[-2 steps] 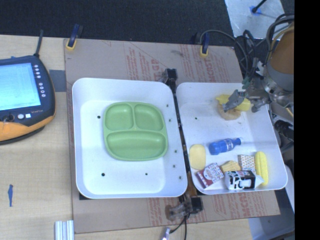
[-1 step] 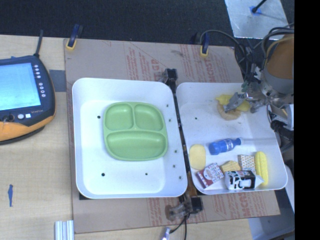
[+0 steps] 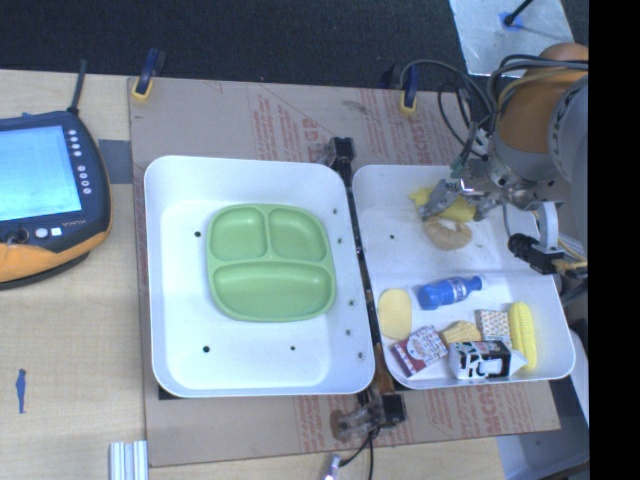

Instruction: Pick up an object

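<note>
I see the gripper (image 3: 452, 200) low over the far end of the right bin (image 3: 392, 190), right at a yellow object (image 3: 452, 208) and just above a tan bun-like piece (image 3: 447, 234). I cannot tell how the claw stands or whether it has anything. As I judge it, nothing is lifted yet; the grasp and raise remain.

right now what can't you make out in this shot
- Claw, camera view: its fingers are dark and blurred over a yellow object, so a grip cannot be judged.
- Yellow object: partly covered by the claw; its kind is unclear.
- Black-and-white carton: print too small to read.
- Arm: cut off by the right edge.
</note>
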Action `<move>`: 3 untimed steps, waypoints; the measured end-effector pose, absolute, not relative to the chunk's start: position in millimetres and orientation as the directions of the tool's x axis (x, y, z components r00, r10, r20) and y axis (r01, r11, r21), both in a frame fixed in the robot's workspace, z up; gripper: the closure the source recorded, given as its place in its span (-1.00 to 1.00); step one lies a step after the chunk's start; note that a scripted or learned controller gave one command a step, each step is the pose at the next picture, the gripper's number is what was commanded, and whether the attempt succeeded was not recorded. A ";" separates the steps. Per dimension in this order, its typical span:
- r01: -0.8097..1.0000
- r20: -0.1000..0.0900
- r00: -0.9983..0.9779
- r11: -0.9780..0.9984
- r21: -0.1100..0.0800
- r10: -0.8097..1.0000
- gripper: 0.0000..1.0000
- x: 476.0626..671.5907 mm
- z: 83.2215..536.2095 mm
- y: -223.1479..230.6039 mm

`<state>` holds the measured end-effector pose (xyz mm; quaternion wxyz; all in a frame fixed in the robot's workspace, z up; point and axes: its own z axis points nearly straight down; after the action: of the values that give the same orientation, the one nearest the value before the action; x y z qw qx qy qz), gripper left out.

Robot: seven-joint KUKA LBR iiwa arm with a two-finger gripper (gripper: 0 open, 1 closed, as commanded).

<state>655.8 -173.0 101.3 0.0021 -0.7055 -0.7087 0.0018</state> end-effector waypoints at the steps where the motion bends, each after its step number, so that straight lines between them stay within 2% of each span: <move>1: 1.000 -0.001 -0.004 0.004 -0.004 1.000 -1.00 586.9 91.6 -156.7; 2: 1.000 0.002 -0.007 0.007 -0.010 1.000 -1.00 655.1 91.7 -183.5; 3: 1.000 -0.001 -0.005 0.005 -0.005 1.000 -1.00 569.8 91.5 -152.4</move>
<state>569.8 -152.4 91.5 0.0014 -0.7055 -0.7087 0.0019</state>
